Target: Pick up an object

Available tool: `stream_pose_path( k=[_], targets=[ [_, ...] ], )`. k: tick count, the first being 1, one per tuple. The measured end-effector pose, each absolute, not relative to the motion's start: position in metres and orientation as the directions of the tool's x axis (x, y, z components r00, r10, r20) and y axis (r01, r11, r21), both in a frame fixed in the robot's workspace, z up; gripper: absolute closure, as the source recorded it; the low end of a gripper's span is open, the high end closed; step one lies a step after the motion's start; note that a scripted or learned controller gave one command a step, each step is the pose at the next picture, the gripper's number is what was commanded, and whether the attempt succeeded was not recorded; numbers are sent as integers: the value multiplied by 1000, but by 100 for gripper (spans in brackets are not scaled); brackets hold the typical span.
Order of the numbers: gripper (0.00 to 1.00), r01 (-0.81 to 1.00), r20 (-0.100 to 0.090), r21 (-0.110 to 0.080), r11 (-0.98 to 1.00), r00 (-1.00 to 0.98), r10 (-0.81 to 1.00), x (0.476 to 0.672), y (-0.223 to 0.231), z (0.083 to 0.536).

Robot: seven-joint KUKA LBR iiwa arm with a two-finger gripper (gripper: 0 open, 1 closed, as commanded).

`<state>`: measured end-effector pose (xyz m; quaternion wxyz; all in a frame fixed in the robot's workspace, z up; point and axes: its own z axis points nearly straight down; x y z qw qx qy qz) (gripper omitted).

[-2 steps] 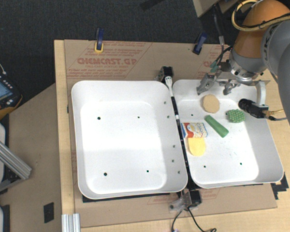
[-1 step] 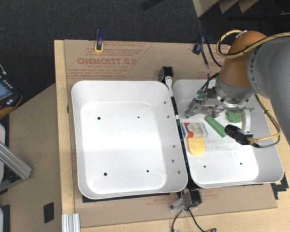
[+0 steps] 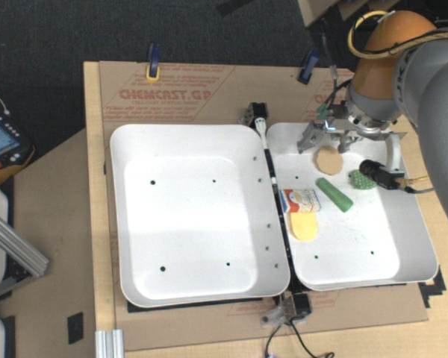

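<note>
My gripper [image 3: 325, 142] hangs over the far part of the right bin [image 3: 403, 263], its two grey fingers spread open. A tan round piece [image 3: 328, 162] lies on the bin floor just in front of the fingertips, not clamped between them. Nearer the middle of the bin a green stick [image 3: 334, 195] lies at a slant. A small green bumpy ball [image 3: 361, 179] sits to its right. A red, white and blue packet [image 3: 300, 198] and a yellow lump [image 3: 305, 227] lie close to the bin's left wall.
The left bin [image 3: 127, 200] stands beside the right one, their walls meeting along a black strip [image 3: 272, 181]. Both rest on a cardboard sheet [image 3: 179, 88] held by clamps [image 3: 154, 64] at the back edge. The arm's orange band [image 3: 392, 43] rises at the upper right.
</note>
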<state>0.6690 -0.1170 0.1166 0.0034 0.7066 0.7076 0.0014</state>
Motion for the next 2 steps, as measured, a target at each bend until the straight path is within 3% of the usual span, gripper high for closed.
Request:
stream_pose_path(
  k=[1, 2],
  targets=[
    [0, 1000, -6, 13, -3, 3, 1000, 668, -157, 214],
    [0, 1000, 2, -9, -1, 1, 1000, 650, -141, 116]
  ],
)
